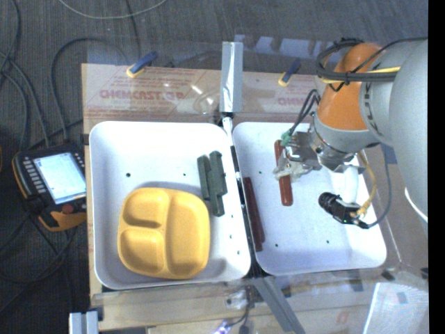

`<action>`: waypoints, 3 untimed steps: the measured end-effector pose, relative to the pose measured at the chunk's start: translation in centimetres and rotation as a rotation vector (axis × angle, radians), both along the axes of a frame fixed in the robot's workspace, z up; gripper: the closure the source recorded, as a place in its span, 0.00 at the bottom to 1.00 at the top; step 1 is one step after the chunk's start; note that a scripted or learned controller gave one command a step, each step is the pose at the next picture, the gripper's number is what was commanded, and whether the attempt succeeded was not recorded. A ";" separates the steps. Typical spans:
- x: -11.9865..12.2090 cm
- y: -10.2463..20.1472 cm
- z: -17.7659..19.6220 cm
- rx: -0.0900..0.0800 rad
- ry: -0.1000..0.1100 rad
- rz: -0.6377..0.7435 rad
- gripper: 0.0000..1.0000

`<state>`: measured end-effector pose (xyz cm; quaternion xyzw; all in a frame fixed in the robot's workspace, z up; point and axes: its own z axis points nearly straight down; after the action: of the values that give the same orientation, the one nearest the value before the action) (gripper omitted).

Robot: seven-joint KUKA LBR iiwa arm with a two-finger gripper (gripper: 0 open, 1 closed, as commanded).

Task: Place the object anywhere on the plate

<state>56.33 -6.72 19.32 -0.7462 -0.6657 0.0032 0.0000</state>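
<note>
**Spotter:** Where's the red stick (286, 192)?

**Operator:** In the right bin (313, 242), under my gripper (289, 164). Whether that's closed, I can't tell. It looks light and stiff, maybe slick. I'd pinch it mid-length.

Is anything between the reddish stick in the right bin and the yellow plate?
Yes: the bins' adjoining walls, a dark brown strip beside them, and a dark green piece by the plate.

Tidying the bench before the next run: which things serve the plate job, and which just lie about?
Job: yellow compartmented plastic plate; red-brown stick by the pincer, likely the object.
Lying about: dark green bars; dark brown strip.
</note>
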 end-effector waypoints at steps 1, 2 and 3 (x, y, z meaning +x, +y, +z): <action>-1.9 8.9 -1.1 0.003 0.000 0.043 1.00; -5.8 14.7 -1.1 0.003 0.001 0.073 1.00; -6.6 22.7 -5.3 0.003 0.003 0.151 1.00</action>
<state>49.74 15.95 14.04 -0.6940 -0.7200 0.0035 0.0018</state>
